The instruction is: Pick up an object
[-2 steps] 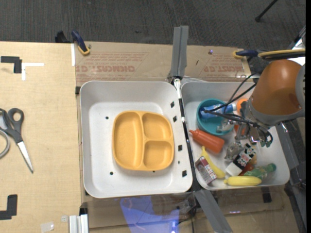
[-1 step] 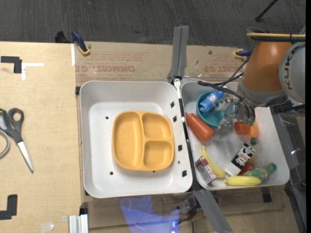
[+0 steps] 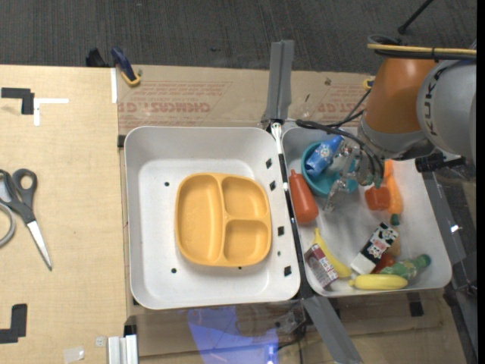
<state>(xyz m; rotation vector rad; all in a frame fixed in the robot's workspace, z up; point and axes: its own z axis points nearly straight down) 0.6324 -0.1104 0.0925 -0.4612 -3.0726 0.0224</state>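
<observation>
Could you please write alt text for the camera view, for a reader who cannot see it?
A grey robot arm reaches from the right, its gripper low over the right bin among a blue bowl, orange bottle, bananas and other small items. The left bin holds a yellow divided plate; scissors lie on the bench.

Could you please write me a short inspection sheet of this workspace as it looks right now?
Surface: two white bins, left bin and right bin, on a bench.
Job's things: orange bottle, blue cup, carrot, bananas, cow carton in right bin.
Clutter: yellow divided plate in left bin.
Grippers: gripper low over right bin, beside the cup.
Cables: nothing seen.
Surroundings: scissors on the bench at left.
</observation>
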